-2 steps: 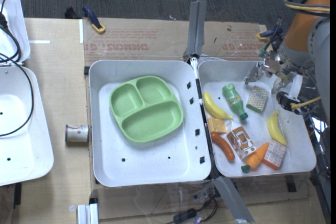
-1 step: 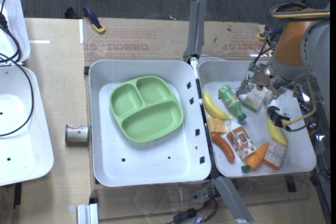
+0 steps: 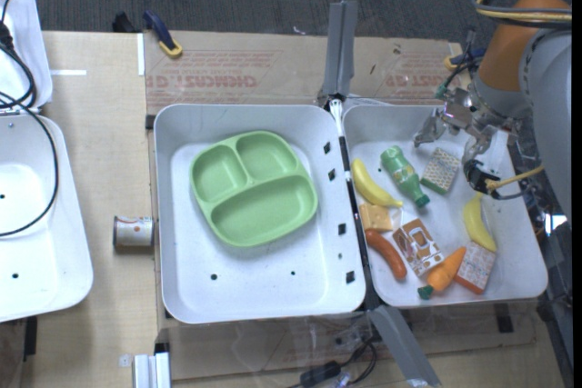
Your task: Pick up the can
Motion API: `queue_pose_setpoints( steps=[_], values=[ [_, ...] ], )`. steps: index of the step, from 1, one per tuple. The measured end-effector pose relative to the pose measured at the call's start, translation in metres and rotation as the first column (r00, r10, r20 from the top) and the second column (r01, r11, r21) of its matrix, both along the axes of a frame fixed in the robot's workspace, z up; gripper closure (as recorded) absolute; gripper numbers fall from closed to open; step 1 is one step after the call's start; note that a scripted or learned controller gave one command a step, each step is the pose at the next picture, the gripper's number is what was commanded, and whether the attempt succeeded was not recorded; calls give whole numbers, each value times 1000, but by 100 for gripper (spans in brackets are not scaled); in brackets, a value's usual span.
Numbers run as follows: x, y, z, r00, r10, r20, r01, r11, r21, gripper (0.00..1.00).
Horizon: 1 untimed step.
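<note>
Your gripper (image 3: 452, 144) is hovering over the far end of the right bin (image 3: 523, 291). Its two fingers are spread apart and nothing is sitting between them. Just below it a pale mesh-faced square (image 3: 441, 170) is lying flat, with a green bottle (image 3: 403, 175) beside it and a banana (image 3: 373, 184) nearer the divider. None of these is what you are after.

The can (image 3: 134, 233) is lying on its side on the bare bench (image 3: 100, 86), just outside the left wall of the left bin (image 3: 168, 286). It is well apart from the gripper, with the left bin and its green divided plate (image 3: 255, 186) lying between them.

To do this step well, you are looking at a long carry. I would lift clear of the bin walls first and cross high above the plate. Come down only once you are over the can.

Because the can is resting on its side, it is likely to roll. Line the fingers up so they close across its round body, not on its two flat ends. Keep them wide open on the way down and centred on its middle. Mind the bin wall close by, since one finger could catch on it. The can may also be sitting near the limit of the arm's reach, so go slowly.
</note>
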State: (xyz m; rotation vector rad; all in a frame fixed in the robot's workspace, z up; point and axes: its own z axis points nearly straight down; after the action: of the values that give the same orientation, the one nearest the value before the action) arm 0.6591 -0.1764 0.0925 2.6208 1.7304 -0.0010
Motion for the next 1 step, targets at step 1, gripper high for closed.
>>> queue_pose_setpoints(
  steps=[1],
  values=[
    [-47, 11, -1, 1000, -9, -2, 9, 1000, 1, 0]
  ],
)
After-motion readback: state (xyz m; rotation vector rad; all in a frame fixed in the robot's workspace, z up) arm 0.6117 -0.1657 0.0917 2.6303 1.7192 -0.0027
